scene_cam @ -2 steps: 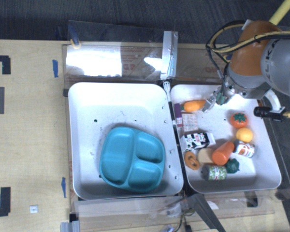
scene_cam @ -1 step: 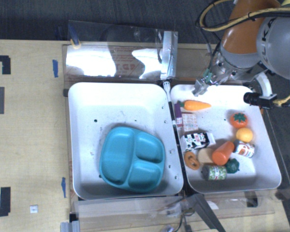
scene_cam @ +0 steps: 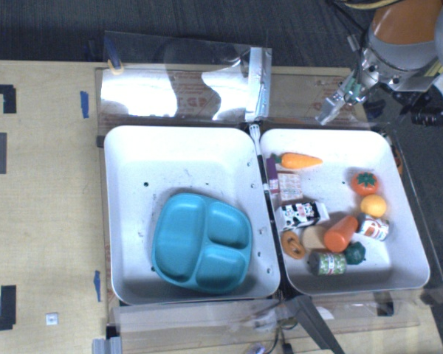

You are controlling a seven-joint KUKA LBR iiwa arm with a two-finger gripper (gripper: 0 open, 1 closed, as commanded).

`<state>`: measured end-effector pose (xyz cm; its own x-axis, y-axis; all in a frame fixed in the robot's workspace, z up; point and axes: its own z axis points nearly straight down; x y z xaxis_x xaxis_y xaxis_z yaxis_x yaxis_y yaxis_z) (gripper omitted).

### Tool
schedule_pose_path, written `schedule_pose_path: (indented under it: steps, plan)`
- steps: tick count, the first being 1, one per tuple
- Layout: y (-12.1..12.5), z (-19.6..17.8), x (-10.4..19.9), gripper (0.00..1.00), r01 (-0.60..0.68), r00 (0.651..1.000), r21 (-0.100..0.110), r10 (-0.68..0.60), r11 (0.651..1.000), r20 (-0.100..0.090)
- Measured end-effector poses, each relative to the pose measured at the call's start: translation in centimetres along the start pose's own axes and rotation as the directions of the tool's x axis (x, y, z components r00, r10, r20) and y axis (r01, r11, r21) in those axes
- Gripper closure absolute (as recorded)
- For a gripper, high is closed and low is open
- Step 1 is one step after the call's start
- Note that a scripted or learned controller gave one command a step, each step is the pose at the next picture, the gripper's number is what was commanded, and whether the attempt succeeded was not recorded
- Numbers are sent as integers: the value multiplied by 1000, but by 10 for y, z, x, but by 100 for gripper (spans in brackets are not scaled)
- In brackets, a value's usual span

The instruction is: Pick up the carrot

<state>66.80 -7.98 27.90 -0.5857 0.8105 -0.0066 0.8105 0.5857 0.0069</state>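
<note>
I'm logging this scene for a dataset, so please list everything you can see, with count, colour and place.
bins: 2, white, side by side on the bench
plate: 1, blue, sectioned, left bin
carrot: 1, orange with green end, right bin, top left
tomato: 1, red-orange, right bin, right side
lemon: 1, yellow, below the tomato
carton: 1, black and white, right bin, middle
bottle: 1, orange, right bin, lower middle
can: 1, green, right bin, bottom
gripper: 1, metal, above the right bin's top edge
</note>
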Motion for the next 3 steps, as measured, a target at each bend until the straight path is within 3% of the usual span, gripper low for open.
schedule_pose_path:
  steps: [1,2,3]
  plan:
    - [-1,4,1,0,-1,1000,5,1,1000,-4]
    - [-41,100,41,0,-1,1000,15,1,1000,-14]
    - [-28,120,-33,0,-314,949,9,314,949,-3]
